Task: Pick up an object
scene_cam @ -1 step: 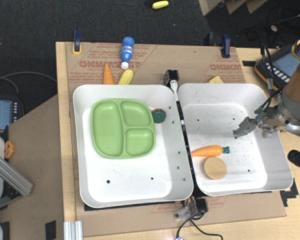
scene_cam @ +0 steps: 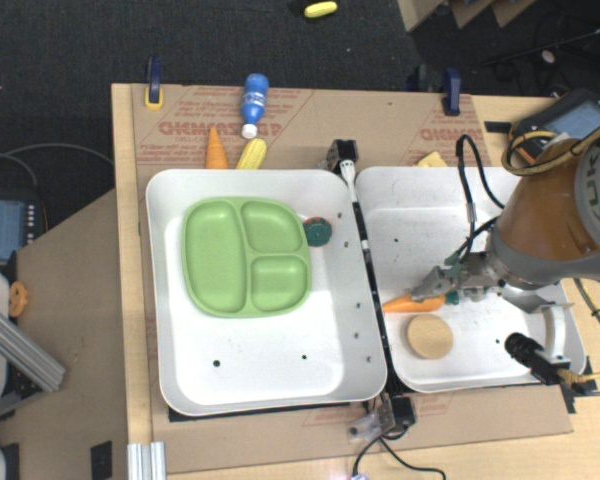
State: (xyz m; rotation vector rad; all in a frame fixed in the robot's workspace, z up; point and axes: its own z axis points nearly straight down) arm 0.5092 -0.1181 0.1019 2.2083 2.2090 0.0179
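1 orange carrot (scene_cam: 410,305) lies just beside the end effector (scene_cam: 450,290), whose opening is unclear.

A divided plate (scene_cam: 246,256) is laid in the left bin (scene_cam: 180,348). A carrot (scene_cam: 412,305) and a round disc (scene_cam: 429,336) are laid in the right bin (scene_cam: 410,193).

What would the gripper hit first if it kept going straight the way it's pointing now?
Probably the orange carrot lying in the right bin. The gripper points leftward right at the carrot's near end, though its height above the carrot is unclear from this slanted view.
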